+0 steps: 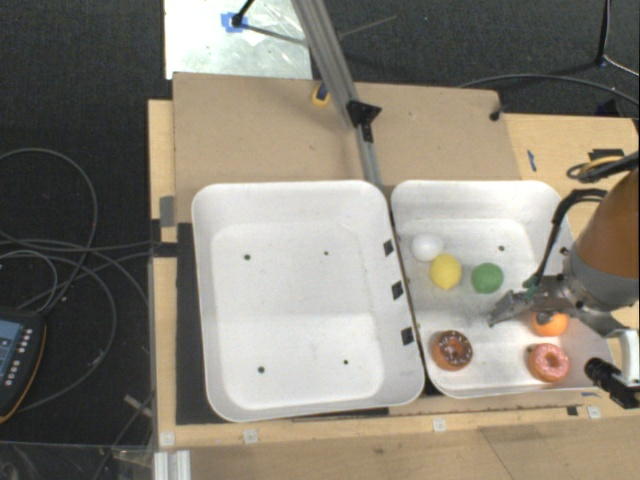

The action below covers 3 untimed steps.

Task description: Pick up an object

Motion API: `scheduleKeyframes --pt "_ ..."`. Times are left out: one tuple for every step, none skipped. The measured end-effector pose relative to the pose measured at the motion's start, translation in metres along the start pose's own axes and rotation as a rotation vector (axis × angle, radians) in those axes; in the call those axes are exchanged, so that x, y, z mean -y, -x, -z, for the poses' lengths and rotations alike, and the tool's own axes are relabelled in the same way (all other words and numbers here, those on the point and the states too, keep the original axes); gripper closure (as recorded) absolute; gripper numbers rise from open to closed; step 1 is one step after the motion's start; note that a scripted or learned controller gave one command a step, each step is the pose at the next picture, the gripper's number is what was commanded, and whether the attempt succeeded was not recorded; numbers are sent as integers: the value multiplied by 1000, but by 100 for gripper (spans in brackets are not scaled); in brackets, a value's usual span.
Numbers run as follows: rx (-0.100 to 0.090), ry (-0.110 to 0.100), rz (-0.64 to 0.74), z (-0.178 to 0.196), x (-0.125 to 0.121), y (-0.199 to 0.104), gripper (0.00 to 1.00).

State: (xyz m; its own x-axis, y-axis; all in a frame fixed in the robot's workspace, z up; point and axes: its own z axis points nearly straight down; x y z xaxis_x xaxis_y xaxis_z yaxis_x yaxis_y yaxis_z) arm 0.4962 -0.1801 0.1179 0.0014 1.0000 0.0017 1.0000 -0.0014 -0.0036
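The end effector (535, 308) sits low in the right bin (470, 203), right over a small orange ball (551, 322); can't tell how wide it's set. Ball looks light, smooth and rolly, so pinch across its middle. Pink donut (548, 362) just beside it, green ball (487, 277) near.

Two white bins side by side on bench. Right bin (470, 203) holds white ball (427, 247), yellow ball (446, 272), green ball (487, 277), chocolate donut (452, 349), pink donut (548, 362). Gripper (527, 308) low over right bin, just beside orange object (551, 322). Left bin (290, 203) bare white.
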Motion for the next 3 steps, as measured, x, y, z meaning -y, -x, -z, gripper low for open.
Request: scheduleKeyframes --pt "2 7 1 13 -2 0 100" --pt "4 12 8 77 -4 -3 100" --pt "5 12 8 131 -6 -2 100"
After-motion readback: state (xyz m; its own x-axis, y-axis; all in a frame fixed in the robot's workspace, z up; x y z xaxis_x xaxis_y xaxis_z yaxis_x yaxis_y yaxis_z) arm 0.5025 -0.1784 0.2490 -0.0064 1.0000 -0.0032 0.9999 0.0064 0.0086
